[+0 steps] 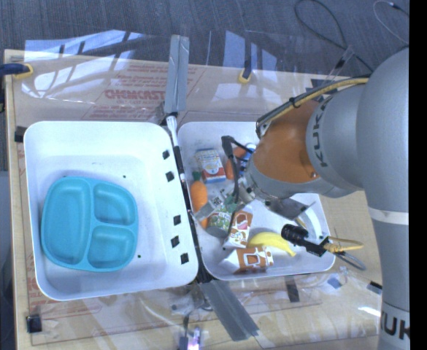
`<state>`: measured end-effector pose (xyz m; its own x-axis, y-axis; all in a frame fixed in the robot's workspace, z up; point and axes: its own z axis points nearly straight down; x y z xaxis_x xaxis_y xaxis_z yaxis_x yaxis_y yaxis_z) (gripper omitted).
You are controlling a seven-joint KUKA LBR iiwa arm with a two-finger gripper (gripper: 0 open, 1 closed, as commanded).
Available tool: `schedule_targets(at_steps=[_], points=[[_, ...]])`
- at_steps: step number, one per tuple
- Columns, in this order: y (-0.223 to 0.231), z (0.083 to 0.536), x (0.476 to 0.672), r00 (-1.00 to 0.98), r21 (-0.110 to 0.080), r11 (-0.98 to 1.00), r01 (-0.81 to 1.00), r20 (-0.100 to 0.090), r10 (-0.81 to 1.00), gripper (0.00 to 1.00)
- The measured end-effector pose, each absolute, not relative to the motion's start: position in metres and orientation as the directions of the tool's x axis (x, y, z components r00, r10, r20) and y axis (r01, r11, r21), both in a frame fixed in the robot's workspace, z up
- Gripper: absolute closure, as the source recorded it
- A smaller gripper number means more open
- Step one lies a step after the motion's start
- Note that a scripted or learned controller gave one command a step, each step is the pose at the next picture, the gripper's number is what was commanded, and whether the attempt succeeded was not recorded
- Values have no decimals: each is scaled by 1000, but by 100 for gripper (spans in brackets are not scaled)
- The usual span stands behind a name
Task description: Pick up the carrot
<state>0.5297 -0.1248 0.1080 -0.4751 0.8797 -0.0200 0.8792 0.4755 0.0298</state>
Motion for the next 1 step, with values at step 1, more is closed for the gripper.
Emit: schedule_targets(at_steps=[1], points=[[-127, 102, 540, -492, 5, 492, 871, -24, 871, 0]])
